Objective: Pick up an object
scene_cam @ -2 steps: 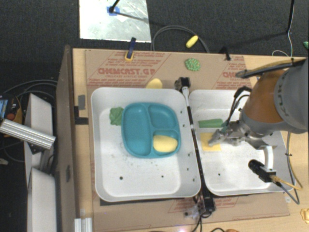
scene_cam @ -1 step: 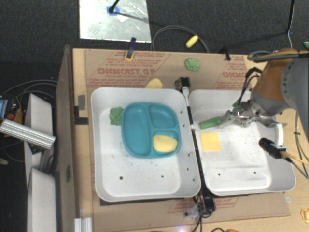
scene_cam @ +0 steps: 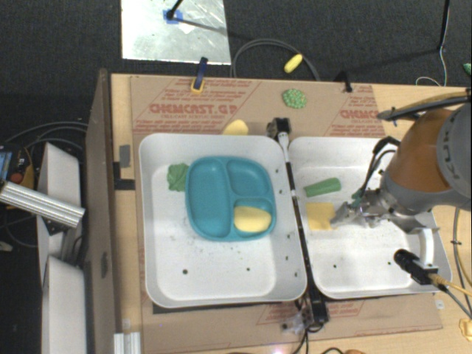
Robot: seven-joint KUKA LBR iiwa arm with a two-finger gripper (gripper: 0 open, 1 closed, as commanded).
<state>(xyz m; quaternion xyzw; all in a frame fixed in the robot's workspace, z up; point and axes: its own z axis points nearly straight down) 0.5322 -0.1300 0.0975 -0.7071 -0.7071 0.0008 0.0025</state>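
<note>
Approach looks to be the step in hand: the gripper (scene_cam: 345, 214) sits low in the right bin (scene_cam: 369, 271), just beside the yellow block (scene_cam: 319, 216) with the green piece (scene_cam: 322, 188) beyond, grip unreadable, so next it must settle over the block.

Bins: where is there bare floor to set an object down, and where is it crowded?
Left bin: bare strip along the near wall, below the blue tray. Right bin: bare near floor, below the yellow block. Crowded: the left bin's middle, with the tray and the yellow piece in it, and the right bin's middle, around the green piece, block and end effector.
</note>
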